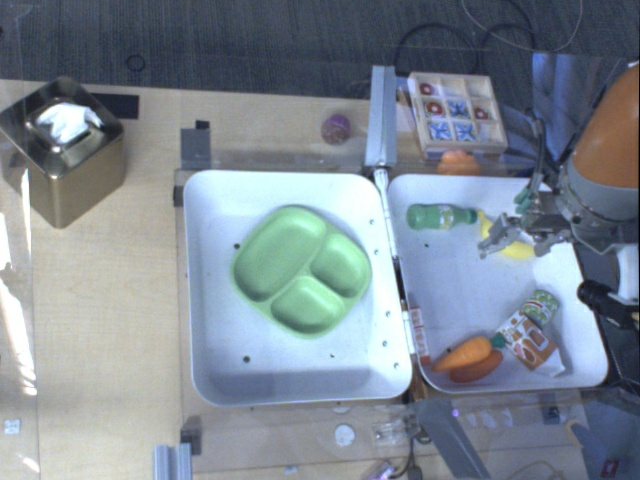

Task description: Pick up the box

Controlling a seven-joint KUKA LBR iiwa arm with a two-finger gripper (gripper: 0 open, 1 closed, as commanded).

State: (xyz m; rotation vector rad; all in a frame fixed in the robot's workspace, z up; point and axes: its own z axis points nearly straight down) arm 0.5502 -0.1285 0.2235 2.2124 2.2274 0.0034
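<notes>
Camera view shows the gripper point(507, 236) with jaws spread and holding nothing, near the right bin's point(440, 268) far edge, while the box point(527, 340) lies by the near right corner; it should likely descend squarely, straddling the box.

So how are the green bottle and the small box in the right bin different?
The green bottle lies near the far edge of the right bin; the box lies near the front right corner. The bottle is round and green; the box is flat-sided, brown and white. Both lie apart from the gripper.
</notes>
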